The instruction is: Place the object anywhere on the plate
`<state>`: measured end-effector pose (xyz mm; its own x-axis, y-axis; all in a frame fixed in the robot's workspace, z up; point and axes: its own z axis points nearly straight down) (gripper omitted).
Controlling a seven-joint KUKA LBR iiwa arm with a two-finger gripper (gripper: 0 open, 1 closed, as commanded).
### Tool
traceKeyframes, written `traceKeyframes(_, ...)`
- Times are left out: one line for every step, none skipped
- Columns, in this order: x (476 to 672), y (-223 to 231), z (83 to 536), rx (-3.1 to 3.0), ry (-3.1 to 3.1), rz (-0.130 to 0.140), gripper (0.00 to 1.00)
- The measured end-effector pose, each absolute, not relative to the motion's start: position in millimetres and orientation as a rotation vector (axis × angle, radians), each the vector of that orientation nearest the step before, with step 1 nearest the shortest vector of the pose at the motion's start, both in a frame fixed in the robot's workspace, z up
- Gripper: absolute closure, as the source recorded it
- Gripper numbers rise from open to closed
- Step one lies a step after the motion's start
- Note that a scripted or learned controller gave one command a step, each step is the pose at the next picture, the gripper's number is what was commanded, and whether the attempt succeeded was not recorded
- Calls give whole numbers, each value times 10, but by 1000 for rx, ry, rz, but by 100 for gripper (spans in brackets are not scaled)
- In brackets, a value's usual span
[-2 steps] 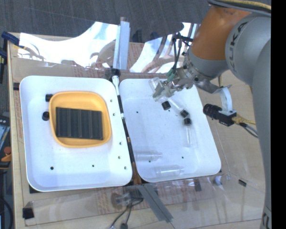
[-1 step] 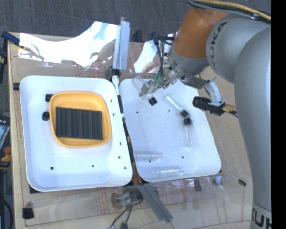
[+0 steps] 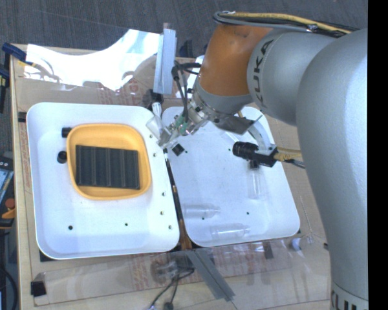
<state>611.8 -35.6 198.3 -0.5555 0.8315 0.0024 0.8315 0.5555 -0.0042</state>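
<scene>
The table (image 3: 84, 267) carries 2 shallow white bins side by side. In the left bin (image 3: 103, 237) sits a yellow plate (image 3: 110, 133) with rounded corners, and a dark ridged slab (image 3: 110, 166) lies flat across the plate's middle, inside its rim. 2 small black bits (image 3: 66, 132) rest on the bin floor just beside the plate's left rim. The grey arm (image 3: 297, 76) reaches in from the right, its orange band above the right bin (image 3: 220, 173). The pincer (image 3: 170, 133) hangs at that bin's upper left corner, near the wall shared with the left bin and apart from the plate. Whether the pincer is released or clenched cannot be told. Faint clear shapes (image 3: 213, 210) lie toward the right bin's near edge, too pale to name.
</scene>
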Motion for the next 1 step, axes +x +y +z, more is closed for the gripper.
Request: traceKeyframes(6119, -360, 1986, -1480, -2767, 4, 0)
